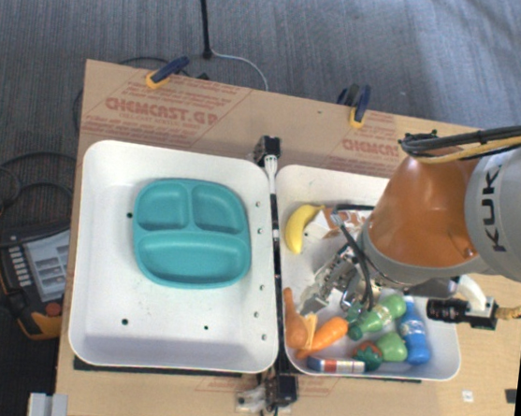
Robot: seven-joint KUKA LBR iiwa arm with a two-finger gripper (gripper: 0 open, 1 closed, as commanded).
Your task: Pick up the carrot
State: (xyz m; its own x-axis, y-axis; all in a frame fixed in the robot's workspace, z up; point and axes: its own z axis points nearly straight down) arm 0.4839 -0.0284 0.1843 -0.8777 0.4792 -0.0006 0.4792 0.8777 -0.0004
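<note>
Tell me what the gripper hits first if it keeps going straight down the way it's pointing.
Most likely the carrot. The gripper points down and left into the right bin, its tip just above the carrot's upper end. Depth is hard to judge from this slant, so it could meet the bin floor beside it instead.

Robotics lab: cardboard sheet (206,111) clamped over bench (504,374) at frame centre, two white bins (95,323) on it, grey carpet (79,1) along top, cabled control box (32,264) at left edge.

hand (323,293) over carrot (323,333), teal tray (191,233)
</note>
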